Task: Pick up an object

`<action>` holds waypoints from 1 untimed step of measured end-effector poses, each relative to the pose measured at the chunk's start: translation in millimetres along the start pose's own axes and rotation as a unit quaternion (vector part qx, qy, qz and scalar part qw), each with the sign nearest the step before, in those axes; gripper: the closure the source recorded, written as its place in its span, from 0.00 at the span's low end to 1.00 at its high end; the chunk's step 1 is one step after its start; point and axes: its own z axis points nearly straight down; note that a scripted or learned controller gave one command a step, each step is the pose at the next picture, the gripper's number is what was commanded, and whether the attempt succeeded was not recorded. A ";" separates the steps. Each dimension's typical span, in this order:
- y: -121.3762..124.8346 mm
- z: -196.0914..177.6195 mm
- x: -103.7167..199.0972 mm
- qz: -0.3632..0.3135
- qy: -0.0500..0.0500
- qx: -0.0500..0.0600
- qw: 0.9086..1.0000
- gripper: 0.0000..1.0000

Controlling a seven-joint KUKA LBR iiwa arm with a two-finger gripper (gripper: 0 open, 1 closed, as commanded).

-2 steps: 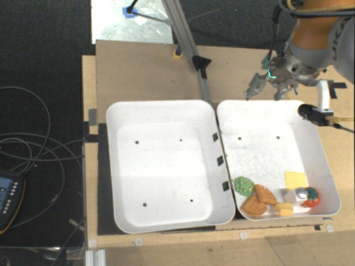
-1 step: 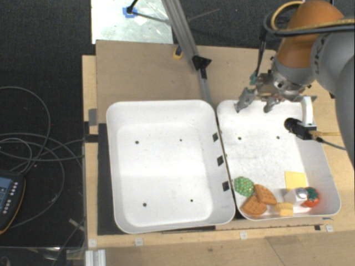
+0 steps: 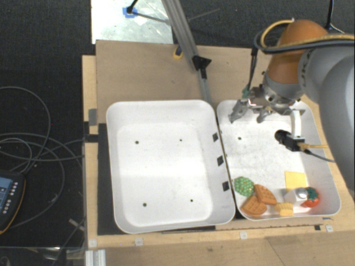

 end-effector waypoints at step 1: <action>-0.2 45.4 0.5 0.000 0.000 -0.001 1.000 0.00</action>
